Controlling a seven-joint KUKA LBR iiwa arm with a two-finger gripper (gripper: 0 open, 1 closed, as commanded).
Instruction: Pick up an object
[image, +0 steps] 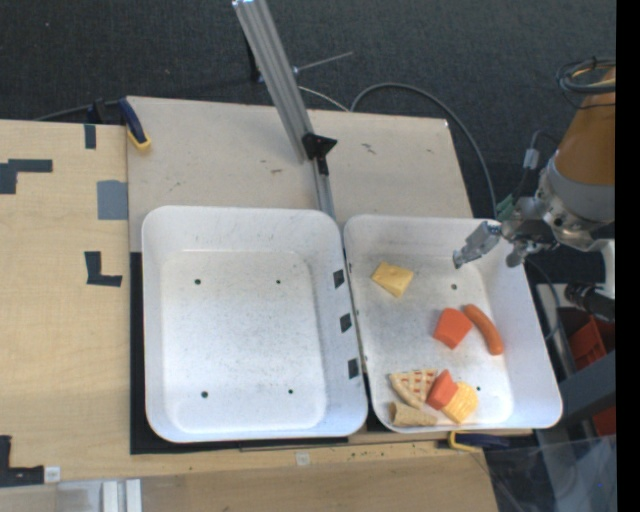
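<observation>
Pale plywood bench (60, 330) carries grey tape patches and two shallow white plastic bins with rounded corners and speckled floors. No writing is legible anywhere. Left white bin (240, 320) sits beside the right white bin (530, 390), which holds small foam-like pieces: a yellow wedge (392, 279), an orange-red block (452, 327), an orange sausage shape (484, 329) and a waffle-patterned tan triangle (412, 384). Grey gripper (487, 240) hovers over the right bin's upper edge, fingers spread, grasping nothing.
</observation>
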